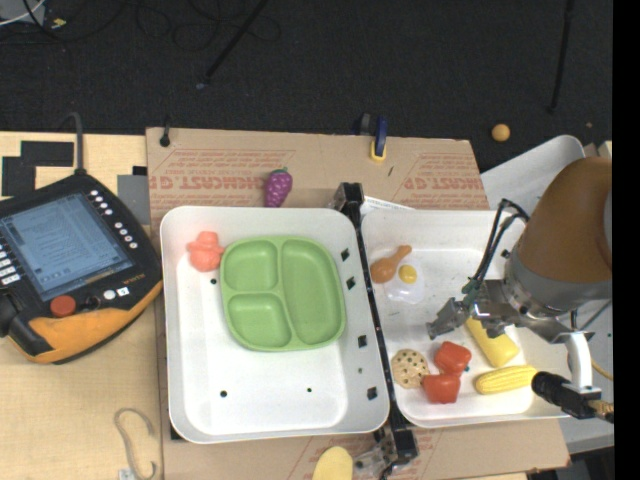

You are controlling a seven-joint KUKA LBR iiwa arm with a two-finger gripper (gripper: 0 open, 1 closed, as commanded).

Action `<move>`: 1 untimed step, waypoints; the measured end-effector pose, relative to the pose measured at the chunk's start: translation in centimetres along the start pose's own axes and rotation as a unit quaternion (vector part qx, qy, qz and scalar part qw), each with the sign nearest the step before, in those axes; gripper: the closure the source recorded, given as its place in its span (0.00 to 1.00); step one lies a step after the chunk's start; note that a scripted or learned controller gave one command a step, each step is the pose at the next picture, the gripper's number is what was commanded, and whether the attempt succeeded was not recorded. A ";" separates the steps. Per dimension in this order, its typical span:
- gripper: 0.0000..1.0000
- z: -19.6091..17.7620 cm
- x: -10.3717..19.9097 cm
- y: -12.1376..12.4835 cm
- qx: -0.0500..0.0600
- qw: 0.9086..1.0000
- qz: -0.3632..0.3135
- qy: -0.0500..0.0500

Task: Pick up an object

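Now the arm is over the right bin (pixel 420 230), its claw (pixel 462 316) hanging low with the fingers apart and nothing between them. Nearest target looks to be the red pepper (pixel 446 371), sitting just at 6 o'clock from the claw, squat with no clear long axis. Crowding it: 1 cookie (pixel 408 367) at its 9 o'clock, corn cob (pixel 505 378) at 3, a yellow block (pixel 495 345) under the wrist. At 11 o'clock, the drumstick (pixel 388 264) lies well apart.
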State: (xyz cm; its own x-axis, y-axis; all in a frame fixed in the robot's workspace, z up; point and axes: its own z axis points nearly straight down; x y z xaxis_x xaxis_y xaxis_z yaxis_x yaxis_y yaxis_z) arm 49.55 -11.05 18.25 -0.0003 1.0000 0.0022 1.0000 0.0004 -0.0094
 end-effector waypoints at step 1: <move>0.00 6.4 0.3 -0.3 -0.001 1.000 0.000 0.000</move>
State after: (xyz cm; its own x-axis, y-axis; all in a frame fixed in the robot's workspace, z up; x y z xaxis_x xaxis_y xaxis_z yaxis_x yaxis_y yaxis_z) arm 49.16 -10.74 11.85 -0.0011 1.0000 0.0025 1.0000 0.0011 -0.0083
